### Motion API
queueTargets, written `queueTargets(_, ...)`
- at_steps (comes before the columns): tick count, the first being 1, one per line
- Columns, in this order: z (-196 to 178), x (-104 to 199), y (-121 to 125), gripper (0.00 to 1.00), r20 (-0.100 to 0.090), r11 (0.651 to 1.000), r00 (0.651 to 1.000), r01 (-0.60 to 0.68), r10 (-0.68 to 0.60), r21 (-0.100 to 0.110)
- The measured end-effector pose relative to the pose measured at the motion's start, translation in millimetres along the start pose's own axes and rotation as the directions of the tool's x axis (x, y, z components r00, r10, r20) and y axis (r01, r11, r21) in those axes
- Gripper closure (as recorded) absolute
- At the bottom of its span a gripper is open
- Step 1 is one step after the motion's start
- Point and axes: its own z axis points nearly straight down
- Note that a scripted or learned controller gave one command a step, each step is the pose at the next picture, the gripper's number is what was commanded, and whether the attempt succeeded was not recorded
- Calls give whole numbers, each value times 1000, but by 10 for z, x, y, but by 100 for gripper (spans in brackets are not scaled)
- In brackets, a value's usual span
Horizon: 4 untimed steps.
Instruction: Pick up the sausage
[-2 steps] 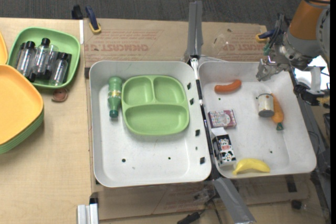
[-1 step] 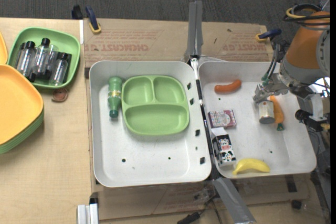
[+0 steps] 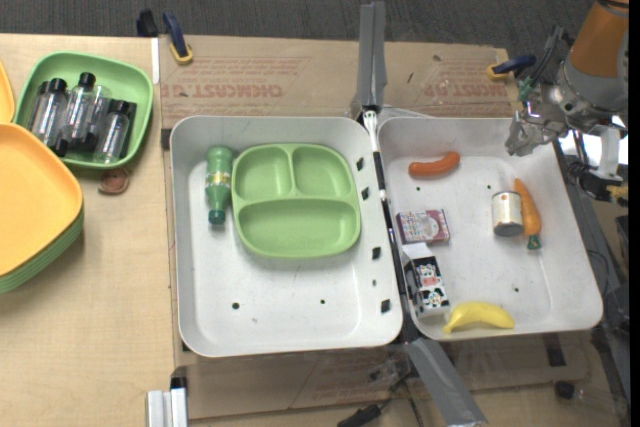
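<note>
while the sausage (image 3: 434,164) lies in the right bin (image 3: 570,310), the gripper (image 3: 524,134) hovers nearby.

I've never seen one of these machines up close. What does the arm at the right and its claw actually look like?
The arm shows a broad orange band, with a grey metal section below it toward the wrist. A yellow-and-black cable loops above the orange part. The gripper at its end is a small, dark grey metal assembly of mechanical parts, hanging over the rim of the right white bin. Finer detail is too small to read.

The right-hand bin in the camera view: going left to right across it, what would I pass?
Pink box and patterned box → sausage → banana → tin can → carrot.
</note>
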Motion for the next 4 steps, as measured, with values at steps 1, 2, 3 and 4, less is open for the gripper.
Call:
queueTargets(1,506,119,-470,100,-2,989,989,151,-151,1)
queueTargets(2,-72,18,-4,100,0,979,979,-203,203,1)
queueTargets(3,507,-66,-451,100,-1,976,976,-218,218,3)
queueTargets(4,-862,62,-357,100,1,908,908,-418,418,3)
